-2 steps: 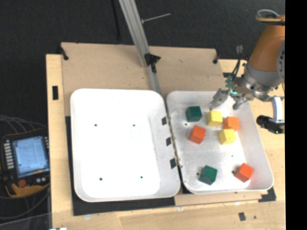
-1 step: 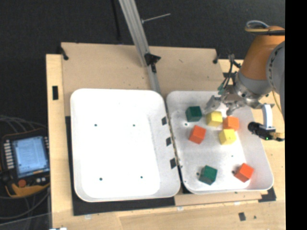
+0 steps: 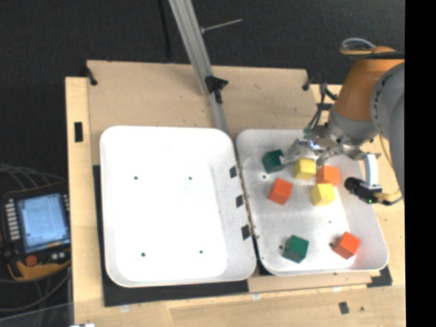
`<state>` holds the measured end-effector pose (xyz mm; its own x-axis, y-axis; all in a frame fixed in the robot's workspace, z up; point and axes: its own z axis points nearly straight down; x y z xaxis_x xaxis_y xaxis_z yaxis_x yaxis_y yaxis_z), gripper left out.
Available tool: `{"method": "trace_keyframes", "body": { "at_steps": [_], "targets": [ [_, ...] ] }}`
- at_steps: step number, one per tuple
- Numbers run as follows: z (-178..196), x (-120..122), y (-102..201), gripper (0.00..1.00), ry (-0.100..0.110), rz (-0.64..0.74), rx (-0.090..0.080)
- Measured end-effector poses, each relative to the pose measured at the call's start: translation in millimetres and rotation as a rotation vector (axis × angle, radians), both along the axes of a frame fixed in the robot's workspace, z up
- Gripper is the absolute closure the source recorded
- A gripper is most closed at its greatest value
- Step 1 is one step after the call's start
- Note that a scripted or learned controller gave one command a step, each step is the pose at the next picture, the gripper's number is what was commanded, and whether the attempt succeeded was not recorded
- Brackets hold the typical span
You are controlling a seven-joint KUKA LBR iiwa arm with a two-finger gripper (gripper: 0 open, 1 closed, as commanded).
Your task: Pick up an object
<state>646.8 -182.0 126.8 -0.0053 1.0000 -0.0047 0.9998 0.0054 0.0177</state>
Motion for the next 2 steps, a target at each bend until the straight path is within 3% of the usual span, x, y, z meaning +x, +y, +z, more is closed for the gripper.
{"method": "trace_keyframes", "body": {
  "at_steps": [1,2],
  "targets": [
    [10,1,0,1.0,-0.001,0.002,0.0],
    [70,-6,0,1.0,0.012,0.002,0.004]
  ]
}}
